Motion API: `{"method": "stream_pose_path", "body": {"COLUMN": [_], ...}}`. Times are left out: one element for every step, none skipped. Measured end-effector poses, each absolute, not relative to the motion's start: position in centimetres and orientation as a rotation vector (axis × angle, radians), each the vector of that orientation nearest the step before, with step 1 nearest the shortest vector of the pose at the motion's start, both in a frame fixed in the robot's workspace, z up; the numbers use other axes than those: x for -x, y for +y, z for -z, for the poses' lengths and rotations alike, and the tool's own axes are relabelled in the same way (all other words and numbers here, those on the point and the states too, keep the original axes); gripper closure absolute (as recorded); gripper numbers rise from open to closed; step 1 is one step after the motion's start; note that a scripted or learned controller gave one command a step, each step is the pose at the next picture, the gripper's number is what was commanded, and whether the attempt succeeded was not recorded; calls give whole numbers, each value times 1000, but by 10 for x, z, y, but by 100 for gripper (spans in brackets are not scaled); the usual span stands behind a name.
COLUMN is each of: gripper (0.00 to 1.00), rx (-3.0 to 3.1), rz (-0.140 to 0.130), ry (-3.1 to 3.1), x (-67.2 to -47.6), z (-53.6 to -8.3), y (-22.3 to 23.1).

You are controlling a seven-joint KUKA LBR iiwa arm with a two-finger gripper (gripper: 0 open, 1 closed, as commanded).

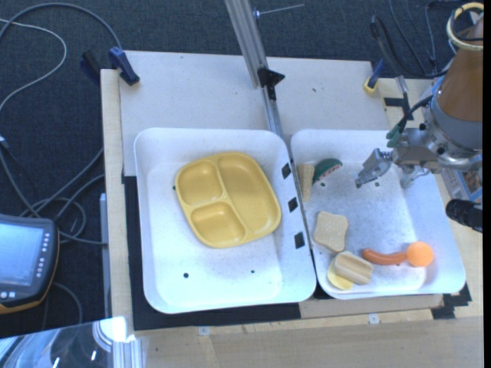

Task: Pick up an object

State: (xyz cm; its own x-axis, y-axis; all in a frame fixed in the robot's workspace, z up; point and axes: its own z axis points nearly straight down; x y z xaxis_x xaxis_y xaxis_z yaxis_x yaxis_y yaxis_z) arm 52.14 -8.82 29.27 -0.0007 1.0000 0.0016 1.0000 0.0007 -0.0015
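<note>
Tan sandwich-shaped toy [350,269] seen at near edge of right white bin [430,205], orange carrot toy [399,256] beside. Tool [387,172] held above, spread wide, nothing gripped. Risk judged: descent between toys, missed grasp.

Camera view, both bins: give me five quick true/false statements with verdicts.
1. The yellow divided tray lies in the left bin. True.
2. The bread slice lies in the left bin. False: it is in the right bin, near the divider.
3. The gripper holds the orange ball. False: the ball rests near the right bin's front corner, apart from the gripper.
4. The carrot lies right beside the orange ball. True.
5. The watermelon slice sits on the yellow divided tray. False: it is in the right bin, toward its back left.
</note>
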Motion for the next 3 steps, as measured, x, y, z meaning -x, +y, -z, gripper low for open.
{"method": "stream_pose_path", "body": {"gripper": [0, 0, 0], "rx": [2220, 2218, 2216], "rz": [0, -6, -8], "ry": [-2221, -2216, -2215], "x": [-521, -522, -519], "z": [-293, -249, -186], "y": [-88, -94, -94]}}
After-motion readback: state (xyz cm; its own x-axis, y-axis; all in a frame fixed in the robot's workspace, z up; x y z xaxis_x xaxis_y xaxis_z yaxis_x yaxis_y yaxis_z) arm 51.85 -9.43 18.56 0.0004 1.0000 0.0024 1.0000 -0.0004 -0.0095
